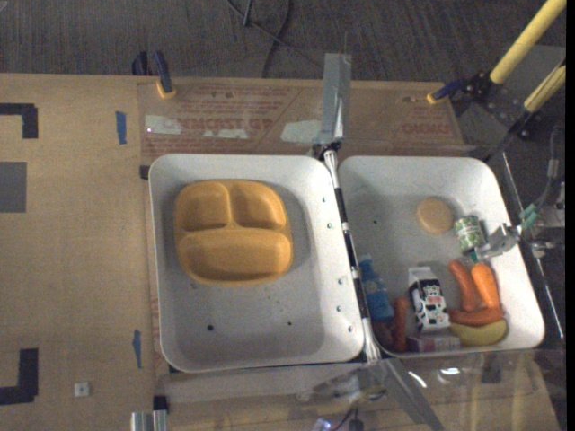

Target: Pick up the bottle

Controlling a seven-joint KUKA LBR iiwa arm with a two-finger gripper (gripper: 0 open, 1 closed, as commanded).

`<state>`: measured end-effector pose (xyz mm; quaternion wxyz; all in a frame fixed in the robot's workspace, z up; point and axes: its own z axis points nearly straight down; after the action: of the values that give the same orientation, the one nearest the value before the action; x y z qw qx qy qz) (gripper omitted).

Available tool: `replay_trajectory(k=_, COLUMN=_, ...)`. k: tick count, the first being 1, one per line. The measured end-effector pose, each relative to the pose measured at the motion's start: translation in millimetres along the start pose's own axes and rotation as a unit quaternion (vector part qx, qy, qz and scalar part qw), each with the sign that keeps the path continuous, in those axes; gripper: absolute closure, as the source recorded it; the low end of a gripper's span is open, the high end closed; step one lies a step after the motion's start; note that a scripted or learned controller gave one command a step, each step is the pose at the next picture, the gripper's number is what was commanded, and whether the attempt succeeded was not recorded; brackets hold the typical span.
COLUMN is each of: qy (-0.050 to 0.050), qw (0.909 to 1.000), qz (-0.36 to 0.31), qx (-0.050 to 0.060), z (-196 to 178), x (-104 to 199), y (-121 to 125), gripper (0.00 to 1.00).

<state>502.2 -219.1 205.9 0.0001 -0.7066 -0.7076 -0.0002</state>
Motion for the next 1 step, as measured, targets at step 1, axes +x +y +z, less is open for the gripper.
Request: replay_trajectory(k=1, qy=-0.004, qw=0.9976, qz=-0.067, qx=-0.015, z=94.6, x=70.8, y=-8.9, gripper=0.0)
